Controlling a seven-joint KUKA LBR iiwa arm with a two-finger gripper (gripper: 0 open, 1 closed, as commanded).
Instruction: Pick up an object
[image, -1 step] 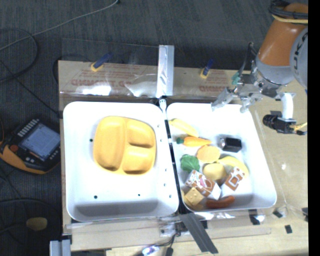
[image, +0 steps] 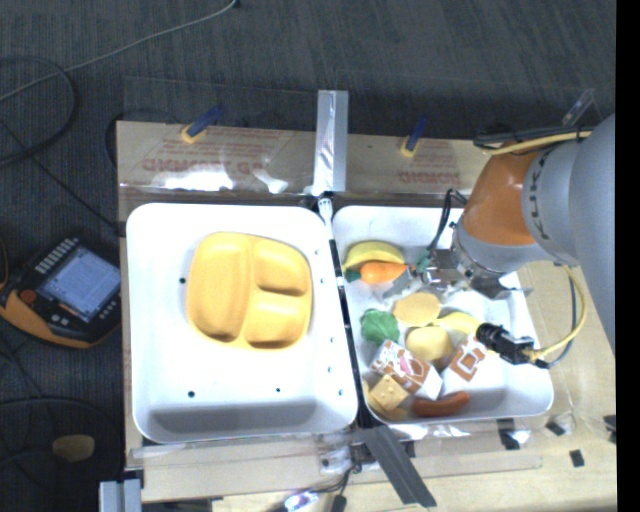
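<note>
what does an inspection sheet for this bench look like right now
surface: two white bins side by side, left bin, right bin, on a board bench
job's things: toy foods piled in the right bin, among them a banana, an orange piece, a green piece, a sausage
clutter: yellow divided tray in the left bin
hand: hand low over the right bin; state unclear
cables: yellow cable by the arm
surroundings: handheld pendant on dark carpet
</note>
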